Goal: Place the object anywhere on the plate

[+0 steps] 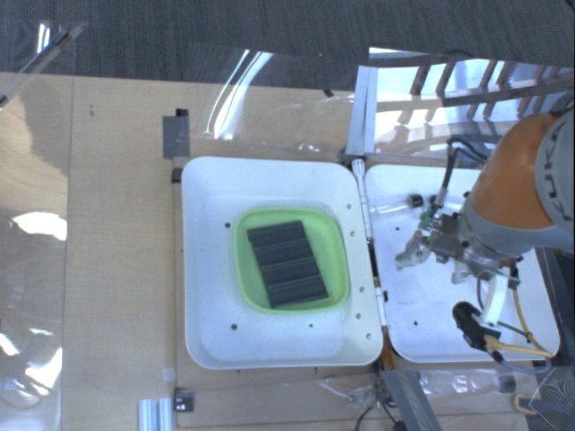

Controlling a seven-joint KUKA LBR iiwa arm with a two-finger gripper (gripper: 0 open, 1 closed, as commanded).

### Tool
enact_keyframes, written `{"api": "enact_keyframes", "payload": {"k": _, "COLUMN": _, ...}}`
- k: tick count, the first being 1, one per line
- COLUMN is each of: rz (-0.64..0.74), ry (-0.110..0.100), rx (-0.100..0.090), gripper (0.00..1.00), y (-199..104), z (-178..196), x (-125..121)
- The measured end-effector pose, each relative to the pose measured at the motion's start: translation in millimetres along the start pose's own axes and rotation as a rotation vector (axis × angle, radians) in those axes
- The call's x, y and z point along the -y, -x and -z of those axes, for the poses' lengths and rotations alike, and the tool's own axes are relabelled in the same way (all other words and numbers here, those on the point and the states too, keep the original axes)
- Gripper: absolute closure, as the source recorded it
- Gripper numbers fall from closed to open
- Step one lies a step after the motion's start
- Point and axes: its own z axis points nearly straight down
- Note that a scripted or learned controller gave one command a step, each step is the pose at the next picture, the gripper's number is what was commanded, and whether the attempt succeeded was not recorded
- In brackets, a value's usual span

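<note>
A dark grey ribbed rectangular object (287, 263) lies flat on the green square plate (337, 268) in the middle of the left bin (207, 241). It sits slightly turned, inside the plate's rim. My gripper (420, 245) hovers over the left part of the right bin (404, 321), apart from the plate and the object. The grey wrist and the orange band (508, 182) hide much of the gripper from above.
A ridge (368, 250) where the two bin walls meet separates the gripper from the plate. A black plug and yellow cables (481, 330) hang from the wrist over the right bin's front. A metal frame (364, 115) stands behind the bins.
</note>
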Motion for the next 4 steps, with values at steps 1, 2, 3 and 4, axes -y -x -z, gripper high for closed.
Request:
{"api": "enact_keyframes", "payload": {"k": 1, "rz": 0.052, "ry": 0.002, "rx": 0.001, "gripper": 0.00, "y": 109.3, "z": 1.2, "x": -71.3}}
{"api": "enact_keyframes", "payload": {"k": 2, "rz": -0.215, "ry": 0.007, "rx": 0.002, "gripper": 0.00, "y": 127.7, "z": 115.4, "x": -36.8}}
{"api": "enact_keyframes", "payload": {"k": 3, "rz": -0.397, "ry": 0.004, "rx": 0.001, "gripper": 0.00, "y": 119.1, "z": 111.4, "x": -34.1}}
{"api": "enact_keyframes", "payload": {"k": 4, "rz": -0.469, "ry": 0.005, "rx": 0.002, "gripper": 0.00, "y": 126.7, "z": 133.8, "x": -39.7}}
